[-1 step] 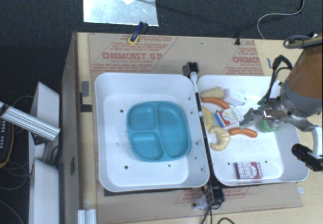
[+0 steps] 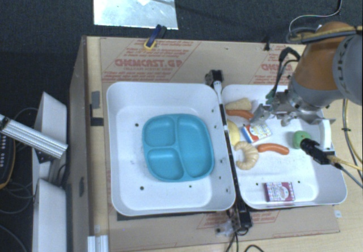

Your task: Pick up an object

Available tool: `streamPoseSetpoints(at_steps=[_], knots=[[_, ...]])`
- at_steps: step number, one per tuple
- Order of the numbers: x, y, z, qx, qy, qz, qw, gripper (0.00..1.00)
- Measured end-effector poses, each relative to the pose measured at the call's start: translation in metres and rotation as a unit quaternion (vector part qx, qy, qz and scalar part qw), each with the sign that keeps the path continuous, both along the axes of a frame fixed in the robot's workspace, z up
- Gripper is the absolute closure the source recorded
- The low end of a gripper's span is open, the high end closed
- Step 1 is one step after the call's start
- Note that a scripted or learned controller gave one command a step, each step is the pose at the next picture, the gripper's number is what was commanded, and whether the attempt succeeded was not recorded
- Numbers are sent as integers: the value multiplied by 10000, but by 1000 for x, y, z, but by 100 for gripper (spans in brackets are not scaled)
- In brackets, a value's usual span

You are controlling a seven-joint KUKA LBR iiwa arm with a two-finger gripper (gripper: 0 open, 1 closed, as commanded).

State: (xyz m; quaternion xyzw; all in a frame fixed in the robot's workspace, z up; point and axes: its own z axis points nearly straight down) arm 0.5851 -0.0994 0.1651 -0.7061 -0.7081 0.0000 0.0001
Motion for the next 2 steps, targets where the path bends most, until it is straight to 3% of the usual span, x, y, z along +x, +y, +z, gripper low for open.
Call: streamPoseSetpoints(at_steps=[1, 2], knots=[[-36, -32, -81, -2, -5, -10, 10000, 0], [-35, -32, -70, -2, -18, -6, 10000, 100]])
